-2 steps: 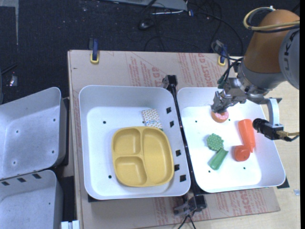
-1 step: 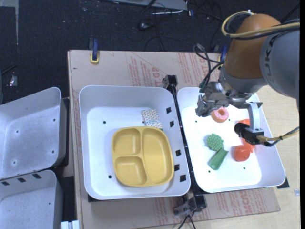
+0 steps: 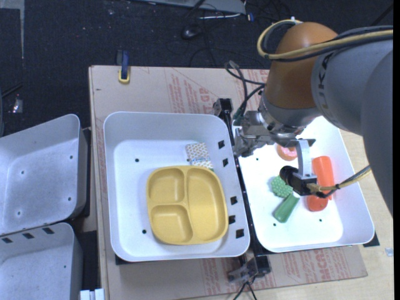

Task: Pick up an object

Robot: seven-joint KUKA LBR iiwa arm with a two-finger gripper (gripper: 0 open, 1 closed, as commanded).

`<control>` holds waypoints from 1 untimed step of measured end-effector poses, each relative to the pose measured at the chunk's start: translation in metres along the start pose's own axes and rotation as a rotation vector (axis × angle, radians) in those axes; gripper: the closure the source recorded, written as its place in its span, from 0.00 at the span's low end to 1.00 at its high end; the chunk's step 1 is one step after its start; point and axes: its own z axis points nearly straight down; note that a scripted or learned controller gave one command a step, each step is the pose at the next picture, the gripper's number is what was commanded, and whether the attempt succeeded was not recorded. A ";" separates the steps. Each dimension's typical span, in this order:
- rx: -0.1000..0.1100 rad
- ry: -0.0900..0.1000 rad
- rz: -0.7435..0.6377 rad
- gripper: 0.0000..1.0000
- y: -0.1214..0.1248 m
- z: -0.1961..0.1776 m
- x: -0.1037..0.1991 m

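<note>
My gripper [image 3: 249, 137] hangs over the far left corner of the right bin [image 3: 325, 233], close to the wall between the two bins. Its lower part is hidden under the wrist. In that bin lie a pink round piece [image 3: 288, 150] just right of the gripper, a bumpy green piece [image 3: 279, 187], a smooth green stick [image 3: 285, 209], an orange block [image 3: 322, 168] and a small red piece [image 3: 317, 204]. The left bin [image 3: 128, 167] holds a yellow divided plate [image 3: 187, 205] and a small patterned packet [image 3: 198, 153] at the plate's far edge.
Both bins sit on a brown board [image 3: 162, 89] with a blue-and-yellow clip [image 3: 124, 67] at its far left. Grey moulded panels [image 3: 37, 167] lie left of the board. Cables run behind the bins.
</note>
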 end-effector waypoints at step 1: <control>-0.001 0.000 -0.001 1.00 -0.016 -0.011 0.052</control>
